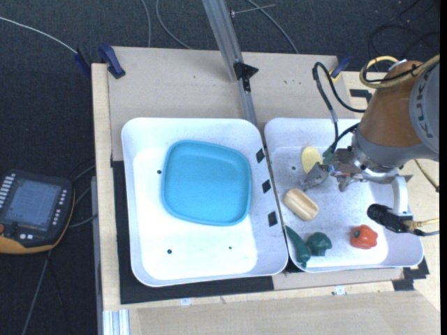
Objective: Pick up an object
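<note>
In the right bin point(279, 142) lie a yellow lemon-like piece point(310, 158), a tan bread-roll shape point(301, 204), a dark green piece point(309, 245) at the front and a red pepper-like piece point(363, 236). My gripper point(323, 174) hangs low over the bin's middle, just right of the yellow piece and above the tan roll. Its fingers point left and look spread apart, with nothing between them.
The left bin point(143, 187) holds a blue square plate point(207, 181). A metal post point(222, 19) rises at the back between the bins. Black cables run by the arm's wrist point(391, 128), and a teach pendant point(31, 208) lies on the floor at far left.
</note>
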Available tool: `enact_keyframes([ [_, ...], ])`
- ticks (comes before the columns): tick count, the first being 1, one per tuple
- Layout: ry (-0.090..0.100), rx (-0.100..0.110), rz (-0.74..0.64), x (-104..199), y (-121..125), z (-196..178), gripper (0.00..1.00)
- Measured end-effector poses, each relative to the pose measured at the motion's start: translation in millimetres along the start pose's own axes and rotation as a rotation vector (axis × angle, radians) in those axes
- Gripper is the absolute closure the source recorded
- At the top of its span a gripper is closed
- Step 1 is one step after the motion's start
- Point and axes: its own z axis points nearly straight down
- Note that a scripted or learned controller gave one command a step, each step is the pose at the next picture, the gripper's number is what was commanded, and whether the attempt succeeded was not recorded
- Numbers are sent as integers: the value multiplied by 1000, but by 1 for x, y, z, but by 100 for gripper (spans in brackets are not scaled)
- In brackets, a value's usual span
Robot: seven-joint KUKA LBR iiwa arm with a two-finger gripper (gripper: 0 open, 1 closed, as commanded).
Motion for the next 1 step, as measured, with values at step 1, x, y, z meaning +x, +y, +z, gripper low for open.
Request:
enact_keyframes([
  [1,0,-5,0,0,1,-13,100],
])
